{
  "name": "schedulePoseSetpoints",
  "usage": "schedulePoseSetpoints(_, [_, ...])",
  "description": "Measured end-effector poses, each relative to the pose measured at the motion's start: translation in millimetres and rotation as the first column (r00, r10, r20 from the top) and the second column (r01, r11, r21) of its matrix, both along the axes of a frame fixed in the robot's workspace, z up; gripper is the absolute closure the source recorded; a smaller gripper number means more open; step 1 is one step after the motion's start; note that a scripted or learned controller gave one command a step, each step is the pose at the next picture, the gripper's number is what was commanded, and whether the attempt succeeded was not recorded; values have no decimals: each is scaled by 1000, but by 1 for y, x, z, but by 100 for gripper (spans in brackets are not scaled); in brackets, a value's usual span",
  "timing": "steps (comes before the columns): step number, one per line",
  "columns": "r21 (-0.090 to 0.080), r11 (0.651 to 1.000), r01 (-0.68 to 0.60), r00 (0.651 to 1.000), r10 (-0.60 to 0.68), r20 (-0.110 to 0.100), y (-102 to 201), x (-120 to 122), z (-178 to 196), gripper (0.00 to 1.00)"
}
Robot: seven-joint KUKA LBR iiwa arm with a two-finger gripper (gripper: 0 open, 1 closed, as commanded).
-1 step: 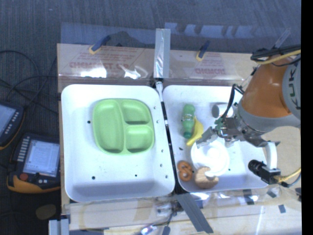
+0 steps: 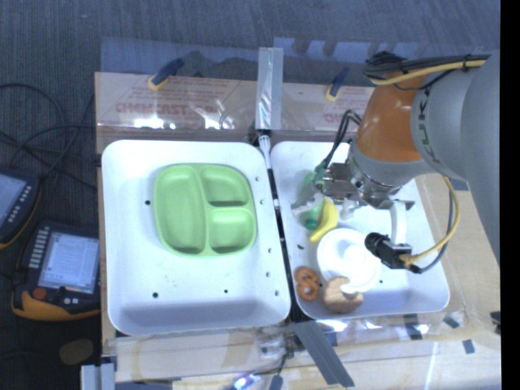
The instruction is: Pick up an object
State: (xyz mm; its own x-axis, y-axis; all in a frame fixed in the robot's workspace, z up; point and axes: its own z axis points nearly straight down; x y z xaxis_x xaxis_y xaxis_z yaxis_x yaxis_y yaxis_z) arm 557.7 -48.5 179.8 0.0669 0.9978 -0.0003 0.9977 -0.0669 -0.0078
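My gripper [image 2: 348, 201] hangs low over the right bin [image 2: 422, 295], its body covering the fingers from above. Just left of it lie a yellow banana-shaped toy [image 2: 326, 218] and a green toy [image 2: 309, 192]. Below the gripper sits a white round cup or bowl [image 2: 348, 257]. At the bin's front are a brown pretzel-like piece [image 2: 307, 282] and a tan rounded piece [image 2: 341, 294]. I cannot see anything between the fingers.
The left bin [image 2: 130, 283] holds a green divided plate [image 2: 205, 208]. A black cable connector [image 2: 387, 250] hangs off the wrist over the right bin. A teach pendant [image 2: 57, 266] lies on the floor at left. Clear panels stand behind the bins.
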Motion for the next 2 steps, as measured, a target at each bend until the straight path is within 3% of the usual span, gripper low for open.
schedulePoseSetpoints(1, [-2,984,-177,984,177,1,0,69,0,0])
schedulePoseSetpoints(2, [-3,1000,22,1000,-22,0,-51,36,-83,0])
